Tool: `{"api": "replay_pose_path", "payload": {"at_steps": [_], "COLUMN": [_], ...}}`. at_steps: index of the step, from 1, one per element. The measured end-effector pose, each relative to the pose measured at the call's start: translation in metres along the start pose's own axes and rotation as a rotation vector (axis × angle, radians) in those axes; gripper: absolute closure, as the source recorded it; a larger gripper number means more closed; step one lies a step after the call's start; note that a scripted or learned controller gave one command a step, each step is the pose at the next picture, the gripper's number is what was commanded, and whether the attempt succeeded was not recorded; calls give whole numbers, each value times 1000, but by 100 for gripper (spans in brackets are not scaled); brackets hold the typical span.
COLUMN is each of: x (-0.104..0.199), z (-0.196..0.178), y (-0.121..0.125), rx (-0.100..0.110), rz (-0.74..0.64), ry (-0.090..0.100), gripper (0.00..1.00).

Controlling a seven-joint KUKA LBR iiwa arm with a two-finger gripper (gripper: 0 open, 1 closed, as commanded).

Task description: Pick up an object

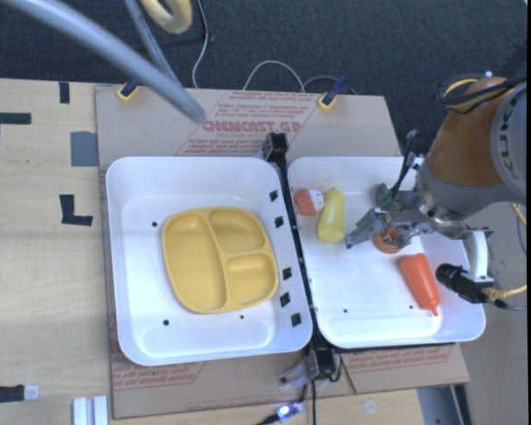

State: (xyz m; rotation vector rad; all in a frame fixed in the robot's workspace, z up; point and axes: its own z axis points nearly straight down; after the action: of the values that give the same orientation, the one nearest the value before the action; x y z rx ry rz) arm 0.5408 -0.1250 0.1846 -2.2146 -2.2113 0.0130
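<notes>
— What's in the left bin (133, 264)?

— A yellow divided plate (219, 258) with three compartments, lying flat near the middle, a little askew.

— And across the divider?

— The right bin (363, 312) has the small stuff. Up against the divider there's a little orange-and-white block (306, 202), and touching it on the right a yellow banana-like piece (332, 215) standing nearly upright in the picture. Further right, an orange carrot (419, 282) lies on a slant, its narrow end pointing toward the bin's near right corner.

— Where's the arm?

— It reaches in from the right, the orange band bulking over the bin's far right corner, wrist bent down so the gripper (382, 231) sits low over the bin floor between the banana piece and the carrot. One dark finger (361, 232) sticks out toward the banana piece. A small round brownish thing (389, 240) sits right under the gripper; I can't make out what it is.

— Jaws apart or closed?

— Can't tell from here; the wrist covers them.
</notes>
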Motion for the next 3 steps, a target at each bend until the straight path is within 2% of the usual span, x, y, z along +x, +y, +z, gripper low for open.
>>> {"api": "replay_pose_path", "payload": {"at_steps": [1,2,3], "x": [0,-10,-9], "z": [-6,49,102], "y": [3,1,1], "rx": [-12,-8,-14], "rz": [-3,-1,-3], "ry": [-2,-2,-4], "gripper": [0,0,0]}}
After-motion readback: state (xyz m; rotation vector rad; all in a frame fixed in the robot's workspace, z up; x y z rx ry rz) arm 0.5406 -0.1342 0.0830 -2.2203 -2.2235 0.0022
